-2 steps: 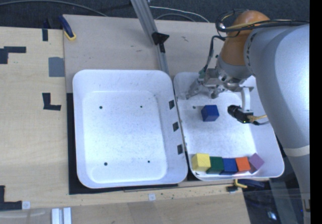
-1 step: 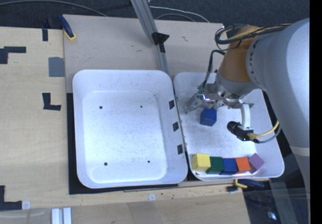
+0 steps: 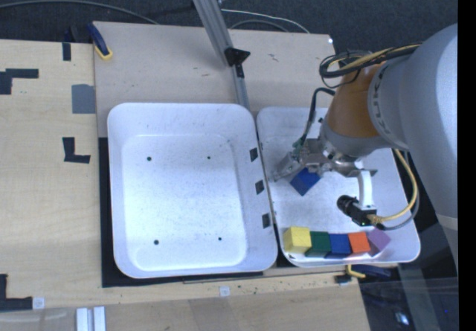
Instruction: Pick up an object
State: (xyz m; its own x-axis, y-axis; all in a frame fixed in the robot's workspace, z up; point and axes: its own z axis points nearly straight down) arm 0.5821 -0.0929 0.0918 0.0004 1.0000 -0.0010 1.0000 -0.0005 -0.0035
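Over right bin [image 3: 387, 251], hand [image 3: 301, 166] touching blue block [image 3: 305, 183] just below, grip state unclear

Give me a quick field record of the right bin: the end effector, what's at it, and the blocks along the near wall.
end effector: low in the right bin
at end effector: blue block, tilted, touching its tip
grasp: cannot confirm
row at near wall, left to right: yellow block, green block, blue cube, orange block, purple block
left bin: beside it
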